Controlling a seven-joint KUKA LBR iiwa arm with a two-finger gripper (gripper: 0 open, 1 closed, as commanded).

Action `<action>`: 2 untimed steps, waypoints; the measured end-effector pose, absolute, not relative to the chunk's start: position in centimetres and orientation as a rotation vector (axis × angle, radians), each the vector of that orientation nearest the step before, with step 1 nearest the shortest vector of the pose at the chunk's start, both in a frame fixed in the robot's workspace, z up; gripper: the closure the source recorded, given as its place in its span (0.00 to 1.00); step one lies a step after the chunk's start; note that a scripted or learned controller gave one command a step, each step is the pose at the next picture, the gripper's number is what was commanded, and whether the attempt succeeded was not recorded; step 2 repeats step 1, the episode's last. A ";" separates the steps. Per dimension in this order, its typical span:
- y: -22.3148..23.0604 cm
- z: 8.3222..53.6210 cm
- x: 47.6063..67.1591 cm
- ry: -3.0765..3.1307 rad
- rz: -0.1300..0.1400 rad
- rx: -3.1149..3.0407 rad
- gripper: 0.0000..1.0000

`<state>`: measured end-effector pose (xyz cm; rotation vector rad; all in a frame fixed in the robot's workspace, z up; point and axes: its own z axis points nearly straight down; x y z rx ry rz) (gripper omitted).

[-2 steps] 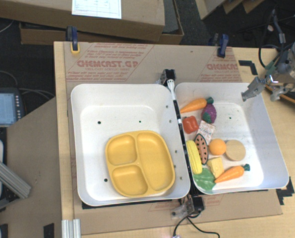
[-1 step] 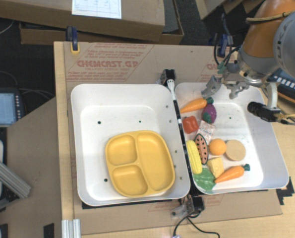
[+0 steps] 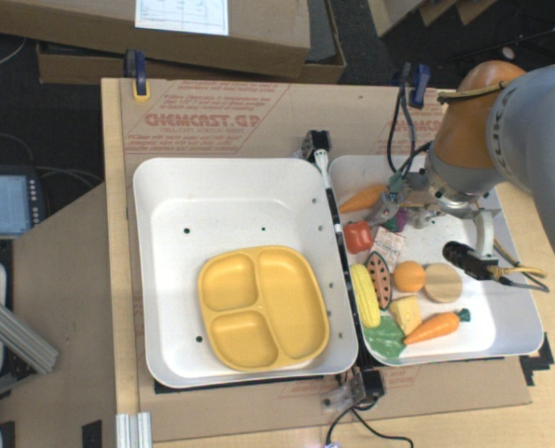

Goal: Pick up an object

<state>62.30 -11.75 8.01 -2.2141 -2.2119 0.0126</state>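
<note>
bench, right bin (image 3: 515,339): gripper (image 3: 409,203) low beside carrot (image 3: 362,198); grip state unclear.

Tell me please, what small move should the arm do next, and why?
Probably lower the gripper a little further. It sits over the upper part of the right bin, beside an orange carrot-like piece and a red piece, with nothing seen between its fingers. Whether they are open is unclear, so this is only a guess.

Two shallow white bins side by side on tabletop: left bin (image 3: 165,203) carrying yellow three-compartment plastic tray (image 3: 261,306); right bin (image 3: 501,339) crowded with toy food: yellow corn cob (image 3: 364,295), orange carrot (image 3: 434,327), round orange (image 3: 409,276). End effector (image 3: 409,205) low at right bin's far edge.
</note>
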 end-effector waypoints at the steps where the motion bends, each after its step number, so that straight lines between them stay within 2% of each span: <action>1: -11.8 9.3 62.6 -2.216 0.006 -2.219 1.00; 2: -11.8 9.3 62.6 -2.216 0.006 -2.219 1.00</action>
